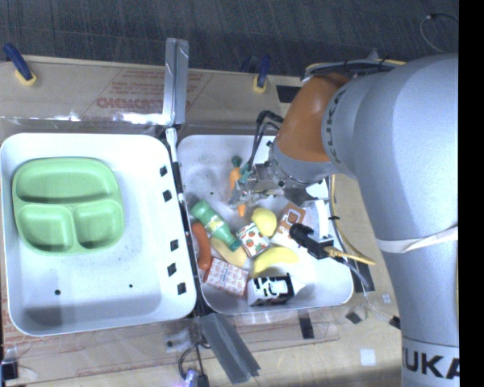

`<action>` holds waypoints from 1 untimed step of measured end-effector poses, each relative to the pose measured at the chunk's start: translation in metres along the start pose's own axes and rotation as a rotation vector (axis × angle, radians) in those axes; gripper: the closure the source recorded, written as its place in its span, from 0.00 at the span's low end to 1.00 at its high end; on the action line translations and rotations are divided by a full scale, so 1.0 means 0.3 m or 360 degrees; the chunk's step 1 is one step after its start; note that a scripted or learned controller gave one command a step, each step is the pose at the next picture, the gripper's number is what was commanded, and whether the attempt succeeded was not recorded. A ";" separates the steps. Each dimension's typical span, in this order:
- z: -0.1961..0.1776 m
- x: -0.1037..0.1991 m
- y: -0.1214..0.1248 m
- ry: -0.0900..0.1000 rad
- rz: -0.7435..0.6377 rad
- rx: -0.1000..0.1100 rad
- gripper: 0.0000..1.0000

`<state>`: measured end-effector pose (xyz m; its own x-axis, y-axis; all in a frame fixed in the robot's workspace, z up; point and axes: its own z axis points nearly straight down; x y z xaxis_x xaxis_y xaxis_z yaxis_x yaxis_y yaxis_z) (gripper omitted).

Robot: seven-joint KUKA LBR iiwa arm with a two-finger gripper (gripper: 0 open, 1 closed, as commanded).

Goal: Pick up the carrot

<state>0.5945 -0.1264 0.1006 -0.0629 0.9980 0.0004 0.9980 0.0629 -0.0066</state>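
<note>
The carrot (pixel 235 173) is small and orange with a green tip. It lies in the upper middle of the right bin (pixel 195 156), and a further orange bit (pixel 242 210) shows just below the gripper. My gripper (pixel 247 188) is down in that bin, right over the carrot's middle, and hides that part. The grey wrist with its orange band (pixel 306 127) reaches in from the right. I cannot make out whether the carrot sits between the fingers.
Crowded beside the carrot are a green bottle (pixel 214 222), a lemon (pixel 264 220), a banana (pixel 274 258), small cartons (pixel 226 276) and a red-orange stick (pixel 202 248) by the left wall. The left bin (pixel 105 297) holds a green divided plate (pixel 64 204).
</note>
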 end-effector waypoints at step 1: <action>-0.370 0.362 0.017 0.0001 0.0141 -0.0006 1.00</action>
